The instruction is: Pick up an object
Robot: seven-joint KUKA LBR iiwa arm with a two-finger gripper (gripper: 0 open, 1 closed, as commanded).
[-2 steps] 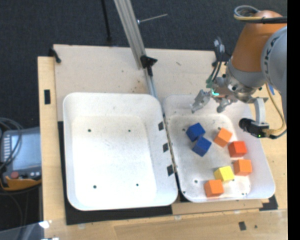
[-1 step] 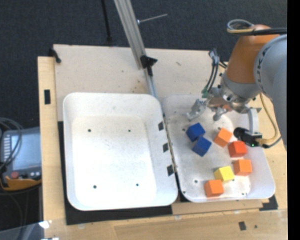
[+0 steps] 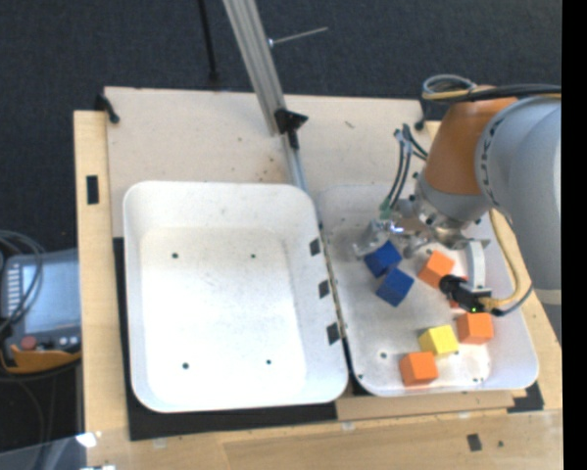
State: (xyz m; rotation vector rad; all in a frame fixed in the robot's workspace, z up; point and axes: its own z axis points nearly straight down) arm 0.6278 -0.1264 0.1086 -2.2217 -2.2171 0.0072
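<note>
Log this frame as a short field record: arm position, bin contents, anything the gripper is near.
arm: KUKA arm reaching from the right over the right bin
gripper: gripper low at the bin's upper part, beside a blue block
blue blocks: two, the second blue block just below the first
orange blocks: three, at
yellow block: one, between the lower two orange ones
left bin: white, beside the right bin
grasp: cannot confirm from this view

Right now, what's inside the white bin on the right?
In the right bin lie two blue blocks, three orange blocks and a yellow block. The arm covers the bin's far corner, so anything beneath it stays unseen.
</note>
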